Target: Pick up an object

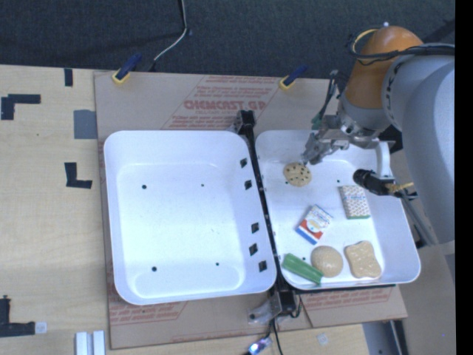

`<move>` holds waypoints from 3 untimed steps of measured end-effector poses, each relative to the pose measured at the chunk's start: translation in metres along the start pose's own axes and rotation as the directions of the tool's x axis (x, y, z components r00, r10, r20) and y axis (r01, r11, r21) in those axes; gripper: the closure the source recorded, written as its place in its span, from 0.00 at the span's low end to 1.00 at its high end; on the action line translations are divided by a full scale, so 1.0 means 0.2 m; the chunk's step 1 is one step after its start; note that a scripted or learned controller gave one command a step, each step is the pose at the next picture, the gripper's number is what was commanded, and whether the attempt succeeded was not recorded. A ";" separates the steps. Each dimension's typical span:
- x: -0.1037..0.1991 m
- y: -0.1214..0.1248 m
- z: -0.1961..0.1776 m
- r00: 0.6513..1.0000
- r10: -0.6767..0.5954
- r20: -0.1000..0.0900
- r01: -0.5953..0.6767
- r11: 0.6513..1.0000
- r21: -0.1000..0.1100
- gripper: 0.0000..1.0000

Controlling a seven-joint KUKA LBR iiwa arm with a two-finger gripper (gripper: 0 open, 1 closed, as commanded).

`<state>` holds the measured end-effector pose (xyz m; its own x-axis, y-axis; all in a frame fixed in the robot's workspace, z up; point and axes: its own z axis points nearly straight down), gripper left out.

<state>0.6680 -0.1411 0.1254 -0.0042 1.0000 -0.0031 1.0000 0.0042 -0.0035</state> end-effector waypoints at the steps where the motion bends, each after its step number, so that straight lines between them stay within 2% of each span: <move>1: 0.00 0.00 0.00 1.000 0.000 0.000 0.000 1.000 0.000 0.00; 2: 0.00 0.00 -0.05 1.000 0.000 0.000 0.000 1.000 0.000 1.00; 3: 0.00 0.00 -0.05 1.000 -0.001 0.001 0.001 1.000 0.000 0.00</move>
<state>0.6681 -0.1407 0.1352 -0.0047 1.0000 -0.0037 1.0000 0.0047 -0.0034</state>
